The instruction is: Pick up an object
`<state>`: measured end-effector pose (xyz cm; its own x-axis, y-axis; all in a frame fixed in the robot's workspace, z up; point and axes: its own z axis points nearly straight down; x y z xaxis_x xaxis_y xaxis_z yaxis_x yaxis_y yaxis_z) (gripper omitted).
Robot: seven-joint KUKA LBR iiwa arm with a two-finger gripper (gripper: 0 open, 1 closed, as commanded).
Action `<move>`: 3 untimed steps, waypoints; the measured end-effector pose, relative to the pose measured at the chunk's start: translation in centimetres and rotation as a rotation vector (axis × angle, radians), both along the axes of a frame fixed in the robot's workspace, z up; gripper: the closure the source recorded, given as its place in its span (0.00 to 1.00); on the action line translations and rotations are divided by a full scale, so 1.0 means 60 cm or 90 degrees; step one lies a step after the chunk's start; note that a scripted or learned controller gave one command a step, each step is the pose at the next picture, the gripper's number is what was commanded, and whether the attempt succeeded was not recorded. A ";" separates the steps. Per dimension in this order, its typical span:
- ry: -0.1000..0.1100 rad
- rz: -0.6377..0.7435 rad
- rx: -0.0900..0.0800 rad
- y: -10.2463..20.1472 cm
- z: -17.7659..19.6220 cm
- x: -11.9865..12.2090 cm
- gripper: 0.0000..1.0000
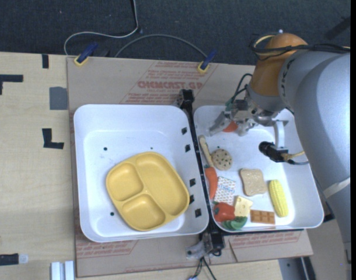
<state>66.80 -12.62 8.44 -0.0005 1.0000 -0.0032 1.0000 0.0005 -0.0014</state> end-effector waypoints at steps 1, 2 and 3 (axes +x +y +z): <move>0.000 0.000 0.000 0.013 0.000 0.000 0.00; 0.000 -0.001 0.000 -0.017 0.000 0.000 0.00; 0.000 0.000 0.000 -0.004 0.000 0.000 0.00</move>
